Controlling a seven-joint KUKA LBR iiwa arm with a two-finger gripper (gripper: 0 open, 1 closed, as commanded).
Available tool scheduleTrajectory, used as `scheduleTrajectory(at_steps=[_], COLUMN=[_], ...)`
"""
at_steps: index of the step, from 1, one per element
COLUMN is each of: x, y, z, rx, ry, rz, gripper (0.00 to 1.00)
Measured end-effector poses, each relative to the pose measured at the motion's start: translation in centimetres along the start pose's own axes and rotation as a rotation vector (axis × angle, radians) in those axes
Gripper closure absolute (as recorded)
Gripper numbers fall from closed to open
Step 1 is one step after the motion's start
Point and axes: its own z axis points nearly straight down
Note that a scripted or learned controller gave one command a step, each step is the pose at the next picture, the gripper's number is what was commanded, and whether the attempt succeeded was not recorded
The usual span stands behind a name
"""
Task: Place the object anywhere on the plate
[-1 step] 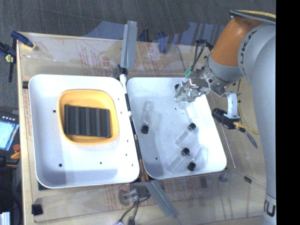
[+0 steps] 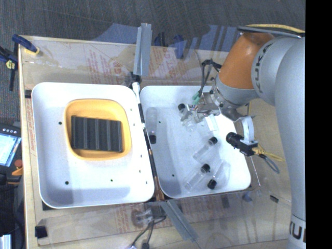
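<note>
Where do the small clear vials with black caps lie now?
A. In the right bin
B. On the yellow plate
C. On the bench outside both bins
A: the vials lie scattered on the floor of the right bin, while the yellow plate sits in the left bin.

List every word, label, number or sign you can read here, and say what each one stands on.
"KU": large letters, cut off at the frame edge, on the base of the grey arm.
Red printed lines and lettering on the brown bench surface: too faint and blurred to read.
Small screen at the left edge: lit, but its content is too small to read.
No readable text on the white bins, the yellow plate or the clear vials.
</note>
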Motion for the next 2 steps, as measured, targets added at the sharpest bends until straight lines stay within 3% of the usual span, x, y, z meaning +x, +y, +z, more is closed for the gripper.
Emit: scheduleTrajectory(at_steps=[1,2], x=[9.44,9.40], y=[4.64,4.63], z=[-5.28,-5.28], rx=[-0.002,-0.002], ry=[-0.001,-0.001], rz=[-0.069,-0.069], gripper=[1.00,0.00])
